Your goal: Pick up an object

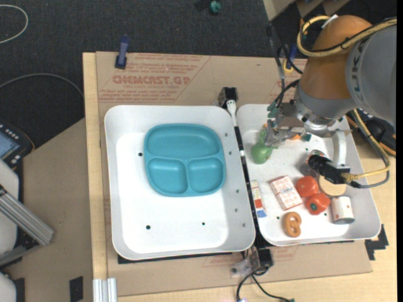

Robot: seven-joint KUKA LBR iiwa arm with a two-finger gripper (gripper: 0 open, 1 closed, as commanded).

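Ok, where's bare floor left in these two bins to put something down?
Left bin: a broad bare strip runs along its near edge below the blue divided plate, plus narrower margins at the plate's sides. Right bin: crowded, with the tool over the green item, and the box, red pieces, pretzel and white cylinder packed nearby.

Two bins side by side. Divided plate (184, 158) in left bin (126, 219), toward far edge. In right bin (359, 228): pear (261, 151) by left edge; pretzel (291, 223), cup (342, 209) along near edge.
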